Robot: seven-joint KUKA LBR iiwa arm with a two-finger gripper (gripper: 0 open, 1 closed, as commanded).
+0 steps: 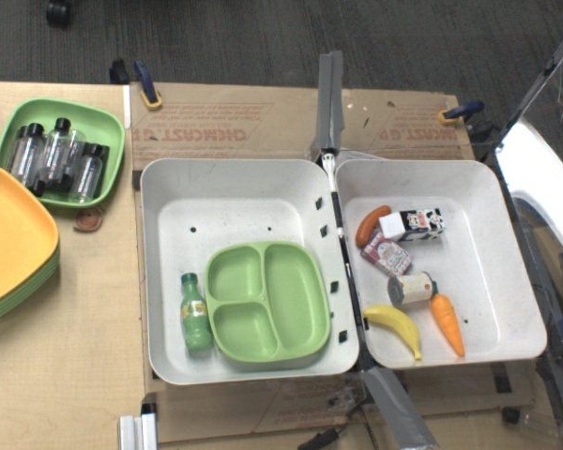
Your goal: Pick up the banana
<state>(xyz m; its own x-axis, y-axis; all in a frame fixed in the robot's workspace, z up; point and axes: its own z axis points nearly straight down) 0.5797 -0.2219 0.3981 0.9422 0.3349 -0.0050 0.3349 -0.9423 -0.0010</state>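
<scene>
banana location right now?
In the camera view, the banana lies in the right bin, at its near-left corner, just left of the carrot and below the small can.

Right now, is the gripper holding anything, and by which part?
Nothing is seen held. The banana lies loose in the right bin, beside the carrot.

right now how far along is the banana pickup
Nothing looks done yet. The banana lies at the front edge of the right bin, beside the carrot and just below a small can. Nothing is in hand. All of it is left: reach the banana, grip it, lift it out.
</scene>
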